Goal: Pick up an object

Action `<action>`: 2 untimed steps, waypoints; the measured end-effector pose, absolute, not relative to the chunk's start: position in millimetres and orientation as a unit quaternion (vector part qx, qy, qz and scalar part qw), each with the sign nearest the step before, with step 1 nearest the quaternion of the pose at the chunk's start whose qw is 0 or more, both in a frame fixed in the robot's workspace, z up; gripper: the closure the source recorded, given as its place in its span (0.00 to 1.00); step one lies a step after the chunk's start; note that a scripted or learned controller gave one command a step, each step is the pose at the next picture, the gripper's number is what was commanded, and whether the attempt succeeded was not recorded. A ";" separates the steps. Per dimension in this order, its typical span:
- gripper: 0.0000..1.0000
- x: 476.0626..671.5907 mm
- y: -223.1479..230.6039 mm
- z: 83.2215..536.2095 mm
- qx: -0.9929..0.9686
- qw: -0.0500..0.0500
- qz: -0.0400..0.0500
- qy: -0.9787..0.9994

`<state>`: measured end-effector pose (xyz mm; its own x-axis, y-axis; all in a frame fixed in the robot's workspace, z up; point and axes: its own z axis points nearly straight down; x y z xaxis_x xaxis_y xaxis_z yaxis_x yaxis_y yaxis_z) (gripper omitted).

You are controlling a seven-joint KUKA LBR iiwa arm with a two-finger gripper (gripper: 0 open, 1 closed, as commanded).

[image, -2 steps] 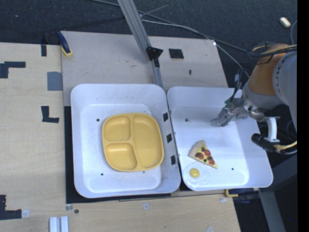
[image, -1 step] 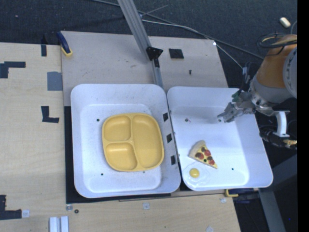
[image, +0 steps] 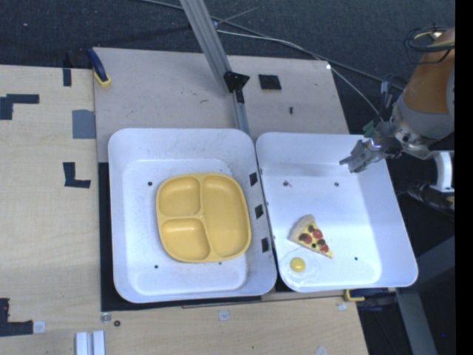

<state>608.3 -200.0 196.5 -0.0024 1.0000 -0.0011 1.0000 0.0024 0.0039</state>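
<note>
Hovering at the right bin's [image: 384, 220] upper right edge, gripper [image: 356, 161] with fingers too small to read, cannot tell apart or together. Pizza slice [image: 310, 237] lying lower centre, yellow disc [image: 297, 265] just beside. Risking clipping the rim, or nudging both. No writing showing.

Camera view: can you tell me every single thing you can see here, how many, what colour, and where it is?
white bins: two, white, side by side on the bench
divided plate: one, yellow, middle of the left bin
pizza slice: one, tan crust with red spots, lower middle of the right bin
small round piece: one, yellow, just below the pizza slice, near the right bin's front edge
arm: one, grey with an orange band, at the right edge
gripper: one, dark grey, over the right bin's upper right edge, holding nothing
</note>
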 end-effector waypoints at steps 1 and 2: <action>1.00 606.2 -191.9 256.4 0.706 0.002 0.001 0.708; 1.00 587.1 -139.7 261.4 0.705 -0.001 0.000 0.709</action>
